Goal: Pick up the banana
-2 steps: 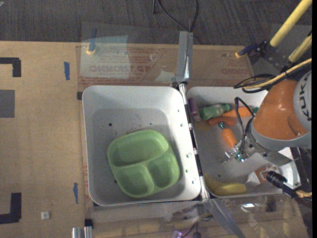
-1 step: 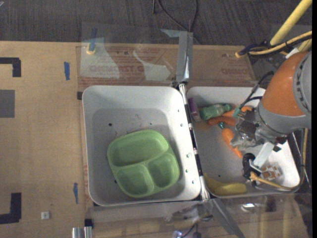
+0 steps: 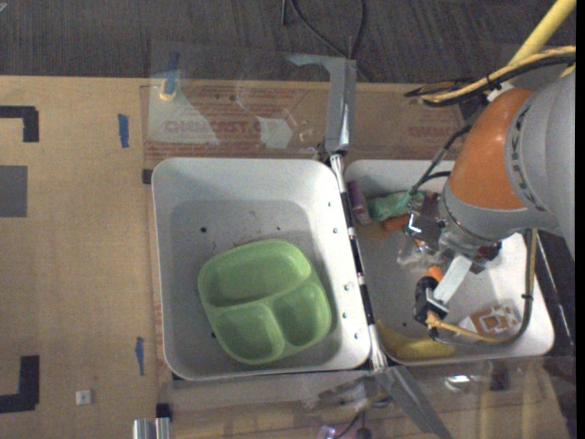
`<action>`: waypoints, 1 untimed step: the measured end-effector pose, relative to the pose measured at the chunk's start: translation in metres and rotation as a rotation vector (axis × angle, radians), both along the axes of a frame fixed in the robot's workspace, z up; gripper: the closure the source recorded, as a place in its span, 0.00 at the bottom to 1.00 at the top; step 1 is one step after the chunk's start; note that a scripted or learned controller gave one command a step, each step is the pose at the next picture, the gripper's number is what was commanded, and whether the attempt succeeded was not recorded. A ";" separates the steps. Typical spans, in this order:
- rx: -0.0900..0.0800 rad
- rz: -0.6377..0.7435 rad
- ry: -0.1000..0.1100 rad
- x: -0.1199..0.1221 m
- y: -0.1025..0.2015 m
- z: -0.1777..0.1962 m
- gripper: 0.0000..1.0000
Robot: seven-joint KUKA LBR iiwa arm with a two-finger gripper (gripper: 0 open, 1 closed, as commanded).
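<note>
Well, I'm watching the banana (image 3: 413, 345) lying in the right bin (image 3: 384, 286), tucked into its near corner beside the wall shared with the left bin (image 3: 183, 208). The gripper (image 3: 437, 256) is hanging over the right bin's middle, near the fruit but apart from it. I'm not able to tell how the jaws are standing (the wrist is covering them). I'm judging the banana light, soft under its skin, easily bruised and curved enough to roll, so I'm favouring a gentle pinch across its thick middle. The green plate (image 3: 265, 300) is sitting in the left bin.
</note>
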State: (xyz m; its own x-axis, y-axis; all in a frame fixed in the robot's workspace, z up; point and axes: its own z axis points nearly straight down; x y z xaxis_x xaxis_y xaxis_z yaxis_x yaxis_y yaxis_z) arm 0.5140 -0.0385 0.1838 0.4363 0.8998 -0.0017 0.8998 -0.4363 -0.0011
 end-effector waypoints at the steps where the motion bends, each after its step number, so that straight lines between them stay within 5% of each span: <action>1: 0.000 -0.016 0.000 0.003 -0.068 0.134 1.00</action>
State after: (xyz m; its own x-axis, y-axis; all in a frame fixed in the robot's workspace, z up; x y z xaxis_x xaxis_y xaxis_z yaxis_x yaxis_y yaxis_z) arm 0.5169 -0.1061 0.3180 0.4504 0.8928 -0.0015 0.8928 -0.4504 -0.0011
